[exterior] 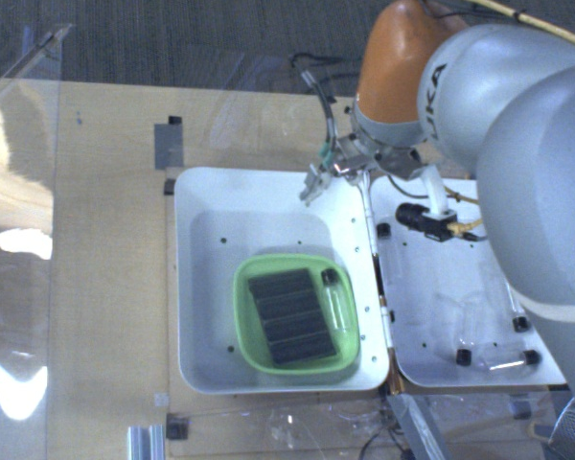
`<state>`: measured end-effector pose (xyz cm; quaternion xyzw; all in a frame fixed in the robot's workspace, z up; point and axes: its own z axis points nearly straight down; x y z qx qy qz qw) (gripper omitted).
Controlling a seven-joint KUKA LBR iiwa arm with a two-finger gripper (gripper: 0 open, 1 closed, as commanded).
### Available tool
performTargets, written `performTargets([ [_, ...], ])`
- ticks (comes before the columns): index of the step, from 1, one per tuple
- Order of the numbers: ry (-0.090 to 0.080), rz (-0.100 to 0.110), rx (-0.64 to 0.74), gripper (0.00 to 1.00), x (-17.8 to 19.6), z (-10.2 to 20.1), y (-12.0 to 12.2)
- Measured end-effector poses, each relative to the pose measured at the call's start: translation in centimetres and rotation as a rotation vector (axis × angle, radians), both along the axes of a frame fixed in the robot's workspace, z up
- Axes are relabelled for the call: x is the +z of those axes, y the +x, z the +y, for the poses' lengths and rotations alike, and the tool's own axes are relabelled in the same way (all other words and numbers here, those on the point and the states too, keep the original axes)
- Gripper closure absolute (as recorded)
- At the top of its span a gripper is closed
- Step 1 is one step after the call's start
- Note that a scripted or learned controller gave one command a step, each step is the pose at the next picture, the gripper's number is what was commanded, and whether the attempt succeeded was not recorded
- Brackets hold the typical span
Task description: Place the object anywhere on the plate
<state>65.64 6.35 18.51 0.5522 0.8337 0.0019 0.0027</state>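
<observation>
From my remote station, the largest thing I see is the arm (517, 151), grey with an orange band, reaching in from the right and covering much of the right bin. Beneath it lies the desk (96, 257), pale wood with a clear sheet over part of it. On the desk stand two shallow white bins side by side, their inner walls touching: the left bin (201, 286) and the right bin (431, 333).

Inside the left bin, toward its near right corner, sits a green plate (244, 300) with a raised rim. On the plate lies the object (289, 316), a dark ribbed rectangular block, resting flat and slightly slanted, wholly within the rim. Beside it on the plate, at the right, lies a clear tube with a dark cap (337, 300); I cannot tell what it is.

The hand (318, 182) hangs over the far right edge of the left bin, well apart from the plate. It is small and partly blurred; nothing shows between its fingers, and I cannot tell how far apart they stand.

In the right bin I see a faint clear item (474, 329) near the front, too dim to name.

As I judge it, the task looks complete: the object rests on the plate and the hand is off it. Nothing appears left but to withdraw the arm.
</observation>
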Motion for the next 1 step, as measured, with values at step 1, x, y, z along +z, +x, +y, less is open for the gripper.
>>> performTargets([
  [1, -0.001, -0.007, 0.157, 0.00, 18.77, 0.69, 1.35],
])
